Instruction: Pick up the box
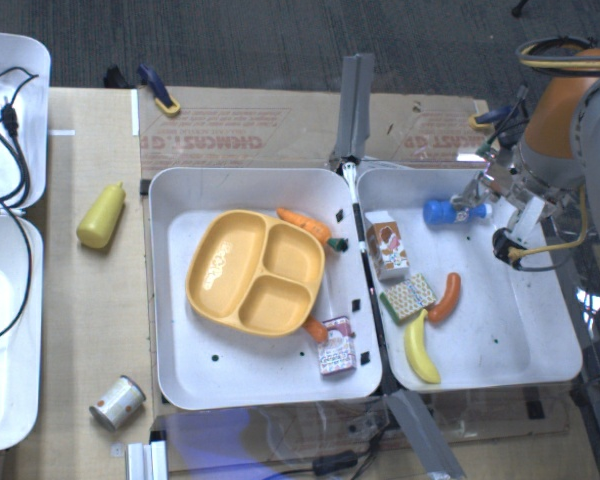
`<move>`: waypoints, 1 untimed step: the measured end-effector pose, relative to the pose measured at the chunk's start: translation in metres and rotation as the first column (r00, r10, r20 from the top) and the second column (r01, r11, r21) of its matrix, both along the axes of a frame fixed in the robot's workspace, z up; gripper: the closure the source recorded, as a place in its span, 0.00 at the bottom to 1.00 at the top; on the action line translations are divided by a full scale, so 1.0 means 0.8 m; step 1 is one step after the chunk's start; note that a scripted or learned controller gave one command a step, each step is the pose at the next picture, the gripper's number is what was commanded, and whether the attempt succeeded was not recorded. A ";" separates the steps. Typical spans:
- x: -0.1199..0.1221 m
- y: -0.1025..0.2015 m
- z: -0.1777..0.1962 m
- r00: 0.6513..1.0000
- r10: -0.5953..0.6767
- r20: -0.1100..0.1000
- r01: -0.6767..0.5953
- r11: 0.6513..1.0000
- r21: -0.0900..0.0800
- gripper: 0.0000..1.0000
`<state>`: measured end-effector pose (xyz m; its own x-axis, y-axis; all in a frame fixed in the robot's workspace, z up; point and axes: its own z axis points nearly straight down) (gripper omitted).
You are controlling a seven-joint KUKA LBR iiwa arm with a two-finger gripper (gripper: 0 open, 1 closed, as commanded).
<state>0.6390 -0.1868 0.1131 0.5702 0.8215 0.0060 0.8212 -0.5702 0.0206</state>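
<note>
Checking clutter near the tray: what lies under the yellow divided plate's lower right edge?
An orange carrot-like piece pokes out from under the yellow plate, beside a small pink box. Its covered part cannot be seen.

The counter (90,148) is light brown wood. Two white bins sit on it side by side, the left bin (170,298) and the right bin (540,338). A yellow bottle (101,216) lies near the counter's left edge. A small can (117,402) lies by its front left corner. A blue clip (158,89) sits at the back edge.
</note>
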 end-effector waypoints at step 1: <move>-0.003 -0.009 0.067 0.969 0.247 -0.021 -0.247 0.969 0.005 0.00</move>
